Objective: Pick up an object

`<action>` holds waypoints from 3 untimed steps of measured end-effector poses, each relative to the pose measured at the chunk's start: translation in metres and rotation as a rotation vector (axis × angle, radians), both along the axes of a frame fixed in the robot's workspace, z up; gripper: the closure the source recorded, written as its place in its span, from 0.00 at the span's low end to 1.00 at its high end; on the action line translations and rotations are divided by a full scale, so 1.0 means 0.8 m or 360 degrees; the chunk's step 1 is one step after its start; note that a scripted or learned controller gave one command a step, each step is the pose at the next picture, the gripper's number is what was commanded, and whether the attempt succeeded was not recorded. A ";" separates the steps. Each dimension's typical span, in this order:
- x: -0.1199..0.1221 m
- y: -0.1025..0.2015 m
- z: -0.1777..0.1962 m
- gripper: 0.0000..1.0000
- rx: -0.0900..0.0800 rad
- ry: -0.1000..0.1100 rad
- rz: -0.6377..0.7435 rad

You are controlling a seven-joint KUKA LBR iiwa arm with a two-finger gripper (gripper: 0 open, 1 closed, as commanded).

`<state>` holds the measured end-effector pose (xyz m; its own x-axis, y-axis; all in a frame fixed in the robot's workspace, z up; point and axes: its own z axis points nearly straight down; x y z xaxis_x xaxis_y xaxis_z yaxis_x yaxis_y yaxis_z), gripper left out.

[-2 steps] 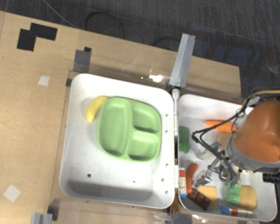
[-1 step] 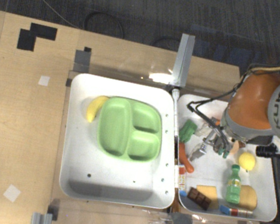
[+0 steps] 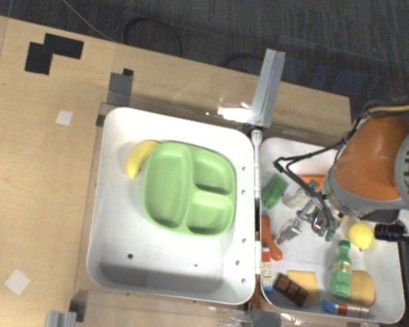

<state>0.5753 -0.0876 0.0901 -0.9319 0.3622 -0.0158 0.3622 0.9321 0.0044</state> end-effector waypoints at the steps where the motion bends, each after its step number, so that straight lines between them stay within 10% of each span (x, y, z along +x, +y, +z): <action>1: 0.006 0.001 0.019 1.00 -0.0004 -0.0026 0.0011; 2: 0.006 0.001 0.018 0.00 -0.0004 -0.0024 0.0013; 3: 0.064 -0.046 -0.002 0.00 -0.0002 0.0005 0.0082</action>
